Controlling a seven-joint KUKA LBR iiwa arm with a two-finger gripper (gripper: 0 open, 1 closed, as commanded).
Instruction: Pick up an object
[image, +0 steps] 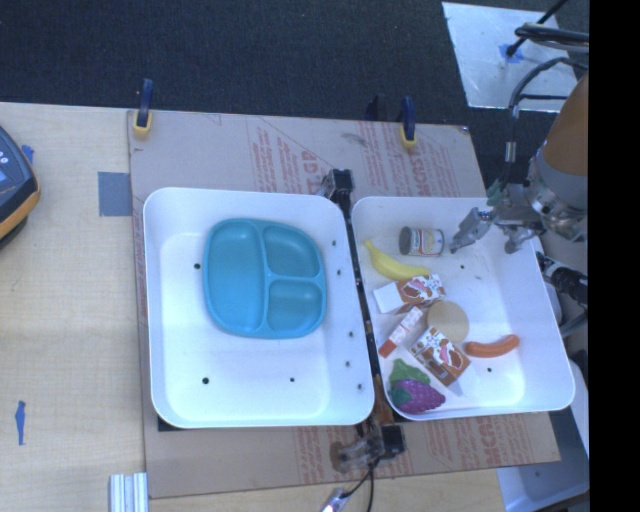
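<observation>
Can (422, 241) lies on its side in the upper part of the right bin (530, 300), long axis running left-right across the frame. My claw (478, 228) hovers just right of it, fingers apart, gripping nothing.

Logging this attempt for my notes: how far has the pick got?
Done: the gripper is over the right bin, beside the small can. In hand: nothing shows between its fingers. Left: the grasp and lift; the can, banana and sausage all lie in the bin.
</observation>
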